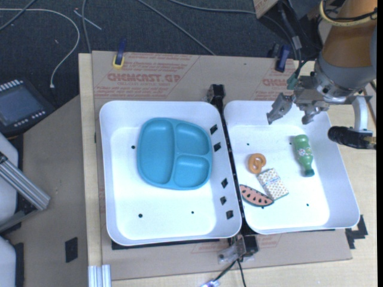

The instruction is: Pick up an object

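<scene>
Objects for picking lie in the right bin, the one in the lower right of the frame. Nearest the bottom edge is a watermelon slice, flat on the bin floor close to the bin's left wall. Just above and right of it lies a small checkered packet, tilted and touching or nearly touching the slice. Above that sits a small pretzel, just beside the packet's upper corner. To the right of these, well apart from the pretzel, a green bottle lies on its side with its length running up and down the frame.

The left bin fills the middle and lower left of the frame and holds a blue divided plate, which rests flat in the bin's upper half, its three compartments facing up.

Farther back, toward the upper right of the frame, my gripper hangs over the top part of the right bin, above the bottle and apart from every object. Its two fingers are spread wide with nothing between them. My grey wrist and orange band rise out toward the upper right corner.

Both bins rest on a brown board on the desk, and loose cables run across the dark floor at the upper left.
</scene>
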